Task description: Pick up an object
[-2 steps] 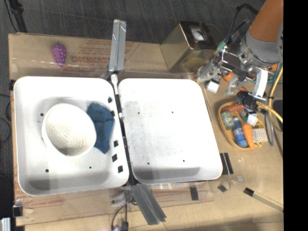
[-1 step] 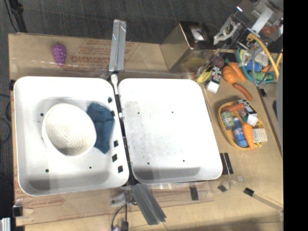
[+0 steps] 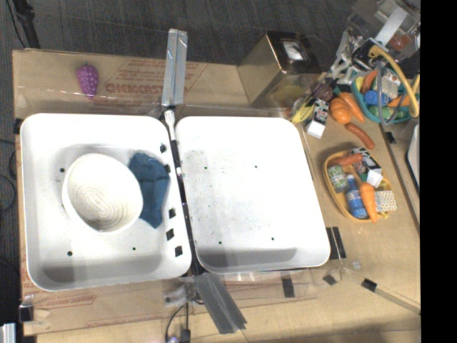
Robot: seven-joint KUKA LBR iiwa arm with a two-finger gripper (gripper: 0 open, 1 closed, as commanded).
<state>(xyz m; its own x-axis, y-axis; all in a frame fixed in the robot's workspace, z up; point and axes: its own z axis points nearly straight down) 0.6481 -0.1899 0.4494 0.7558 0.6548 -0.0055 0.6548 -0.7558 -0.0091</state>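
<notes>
Here, a round white woven cap (image 3: 102, 199) and a crumpled blue cloth (image 3: 152, 189) lie touching in the left shallow white bin (image 3: 43, 266) of 2. I cannot tell my gripper's state.

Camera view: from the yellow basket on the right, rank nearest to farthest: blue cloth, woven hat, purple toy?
1. Blue cloth, left bin's right side.
2. Woven hat, left bin's middle.
3. Purple toy, beyond the left bin, far-left.
</notes>
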